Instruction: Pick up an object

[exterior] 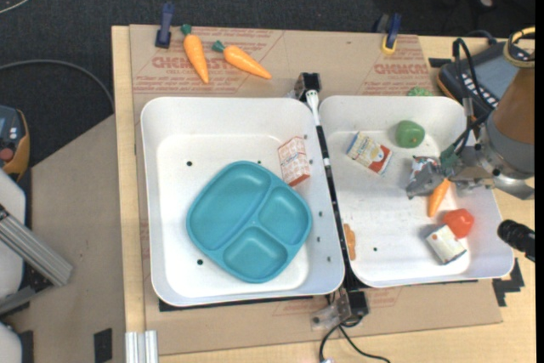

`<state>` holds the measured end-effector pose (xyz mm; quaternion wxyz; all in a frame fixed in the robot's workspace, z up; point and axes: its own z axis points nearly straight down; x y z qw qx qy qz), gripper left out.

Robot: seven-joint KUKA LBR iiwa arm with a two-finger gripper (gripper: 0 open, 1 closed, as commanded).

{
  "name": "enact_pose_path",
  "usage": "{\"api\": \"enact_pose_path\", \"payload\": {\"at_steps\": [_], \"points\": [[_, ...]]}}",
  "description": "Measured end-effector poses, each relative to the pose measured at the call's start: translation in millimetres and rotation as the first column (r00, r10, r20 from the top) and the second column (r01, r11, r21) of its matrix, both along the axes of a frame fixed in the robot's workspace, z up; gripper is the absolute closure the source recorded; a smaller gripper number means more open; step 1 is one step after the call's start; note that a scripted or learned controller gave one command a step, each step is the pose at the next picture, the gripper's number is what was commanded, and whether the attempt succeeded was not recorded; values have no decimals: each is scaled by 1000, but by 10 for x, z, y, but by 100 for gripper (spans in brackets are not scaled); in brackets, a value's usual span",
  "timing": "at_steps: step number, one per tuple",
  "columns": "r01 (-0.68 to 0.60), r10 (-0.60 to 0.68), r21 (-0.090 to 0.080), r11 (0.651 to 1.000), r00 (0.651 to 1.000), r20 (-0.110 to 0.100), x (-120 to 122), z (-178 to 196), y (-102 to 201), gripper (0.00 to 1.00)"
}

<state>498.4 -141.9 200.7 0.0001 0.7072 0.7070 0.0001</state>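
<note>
My gripper (424, 175) hangs low over the right side of the right bin (374, 263), reaching in from the right. An orange carrot (437, 198) lies slanted just below it, touching or nearly touching the gripper's tip. A green ball (410, 133) sits behind the gripper, and a small white and red carton (368, 151) lies to its left. In front of the gripper are a red-orange piece (459, 222) and a white can (446, 244).
The left bin (161, 183) bears a blue divided plate (248, 220) and a small carton (293, 160). Two carrots (196, 57) (242, 59) lie on the cardboard behind the bins. Blue clamps (163, 25) (391, 31) stand at the back edge.
</note>
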Motion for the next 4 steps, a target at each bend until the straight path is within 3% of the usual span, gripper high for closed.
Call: {"api": "enact_pose_path", "payload": {"at_steps": [1, 2, 3, 4], "points": [[-5, 5, 3, 1000, 1000, -5, 515, -1106, 208, 0], [-3, 3, -2, 1000, 1000, 6, 1146, -1160, 8, 0], [5, -5, -9, 1000, 1000, 13, 1264, -190, -822, 0], [-5, 5, 18, 1000, 1000, -3, 881, -1185, -739, 0]]}}
